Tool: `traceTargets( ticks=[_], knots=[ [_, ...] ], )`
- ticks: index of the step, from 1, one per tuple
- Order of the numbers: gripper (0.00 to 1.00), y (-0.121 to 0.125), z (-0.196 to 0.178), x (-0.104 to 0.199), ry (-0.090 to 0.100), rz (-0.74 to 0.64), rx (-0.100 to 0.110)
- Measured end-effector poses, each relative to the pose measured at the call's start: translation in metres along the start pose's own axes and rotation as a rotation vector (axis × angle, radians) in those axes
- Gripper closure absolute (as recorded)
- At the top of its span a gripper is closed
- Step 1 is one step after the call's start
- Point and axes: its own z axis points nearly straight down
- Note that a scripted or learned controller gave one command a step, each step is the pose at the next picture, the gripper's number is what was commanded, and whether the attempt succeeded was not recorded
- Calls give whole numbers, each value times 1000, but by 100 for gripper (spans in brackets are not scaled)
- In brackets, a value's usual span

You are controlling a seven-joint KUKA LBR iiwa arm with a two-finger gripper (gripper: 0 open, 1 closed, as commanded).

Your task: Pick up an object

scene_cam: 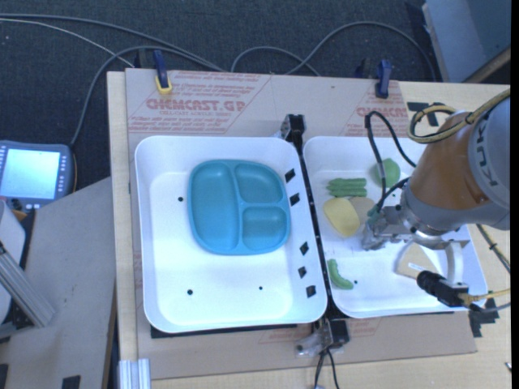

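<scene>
My gripper (375, 237) reaches down into the middle of the right bin (381, 302), under the grey and orange wrist. A pale yellow piece (341, 215) lies just to its left, close to the fingers. Further back sits a green pod-shaped piece (347, 187), and a light green piece (388, 171) rests near the back wall. A small dark green piece (339, 275) lies toward the front left of that bin. A cream wedge (415, 259) shows to the right of the gripper, partly hidden by the arm.
The left bin (162, 290) holds a teal divided tray (239, 207). A black divider strip (298, 217) with clips runs between the bins. Cables loop over the arm and behind the bench. Blue clamps (162, 78) sit at the back edge.
</scene>
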Motion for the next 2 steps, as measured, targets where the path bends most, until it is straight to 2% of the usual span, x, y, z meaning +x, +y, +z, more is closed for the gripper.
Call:
traceTargets(
  ticks=[2],
  knots=[
    [100,0,-116,5,-4,-3,-8]
  ],
)
